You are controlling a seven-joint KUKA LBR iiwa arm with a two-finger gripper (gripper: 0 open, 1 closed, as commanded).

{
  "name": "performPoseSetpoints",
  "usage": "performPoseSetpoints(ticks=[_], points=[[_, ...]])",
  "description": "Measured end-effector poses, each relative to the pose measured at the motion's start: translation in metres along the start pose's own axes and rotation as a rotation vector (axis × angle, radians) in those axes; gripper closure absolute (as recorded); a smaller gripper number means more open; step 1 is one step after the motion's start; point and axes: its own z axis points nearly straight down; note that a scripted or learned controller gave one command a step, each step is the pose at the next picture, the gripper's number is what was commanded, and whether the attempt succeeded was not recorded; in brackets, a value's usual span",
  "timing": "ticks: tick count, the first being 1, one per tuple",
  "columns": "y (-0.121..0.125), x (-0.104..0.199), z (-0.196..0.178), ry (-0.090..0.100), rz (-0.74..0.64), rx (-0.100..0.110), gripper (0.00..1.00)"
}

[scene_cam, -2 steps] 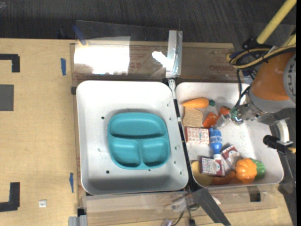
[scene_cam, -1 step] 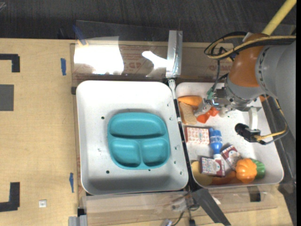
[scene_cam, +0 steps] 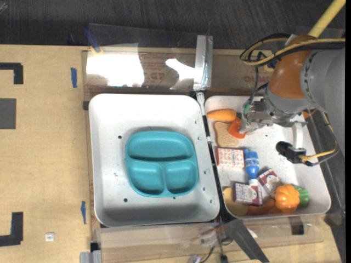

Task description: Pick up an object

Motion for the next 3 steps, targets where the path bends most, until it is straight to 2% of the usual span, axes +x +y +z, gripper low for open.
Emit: performPoseSetpoints(ticks=[1, 2, 3], points=[[0.034, 0.014, 0.009, -0.003, -0.047, 0.025, 1.00], [0.041, 0.088, -0.092, 0.003, -0.089, -0.003, 1.00], [0.040, 0.052, -0.108, 0.001, -0.627, 0.003, 1.00]])
